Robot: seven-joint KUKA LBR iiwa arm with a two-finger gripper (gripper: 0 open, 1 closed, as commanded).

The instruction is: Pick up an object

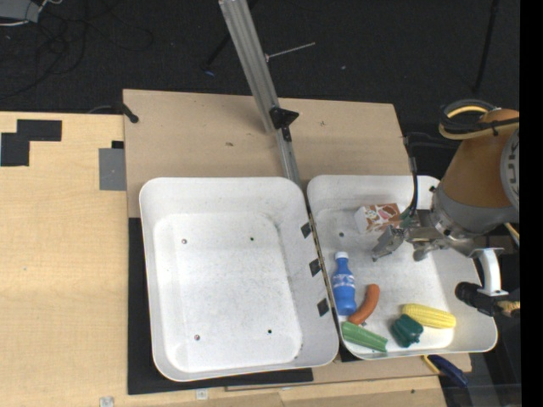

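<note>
Nearest the camera, along the front of the right bin (pixel 475 342), a green pod (pixel 364 337), a dark green block (pixel 406 330) and a yellow corn cob (pixel 429 315) are seen lying close together. Just behind them an orange sausage (pixel 366 303) is set beside a blue bottle (pixel 343 284); its label is too small to be read. Farther back, the gripper (pixel 397 242) is held low over the bin floor, and whether its fingers are open or shut cannot be told. Just beyond it a red-and-white packet (pixel 381 216) is found, its print unreadable. The left bin (pixel 222 278) is placed alongside. A metal rail (pixel 254 66) is slanted across the board behind.
</note>
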